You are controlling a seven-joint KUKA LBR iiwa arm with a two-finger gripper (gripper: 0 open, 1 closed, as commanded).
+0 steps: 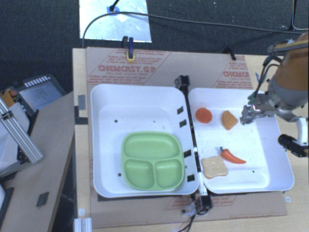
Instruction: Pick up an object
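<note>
Beside the orange round piece (203, 115), toward the arm, lies the tan-orange chunk (229, 120), in the upper part of the right bin (277, 178). Likeliest target by nearness, though the task names none. Chunk is short and stubby, slightly taller than wide in the camera view; no strong long axis.

Gripper (247, 114) sits just beside the chunk, on the side away from the round piece, and about level with it. Only a small gap of white floor between the two. Too small and dark to judge the jaw opening; nothing seen held.

Judgement: the coming move turns on a short shift from the gripper toward the round piece, then down over the chunk.

Farther from the round piece, toward the bin's near wall: red pepper (233, 156), long axis roughly across the bin, and a toast slice (214, 166) next to it. Left bin holds a green divided plate (152, 160), well apart.
</note>
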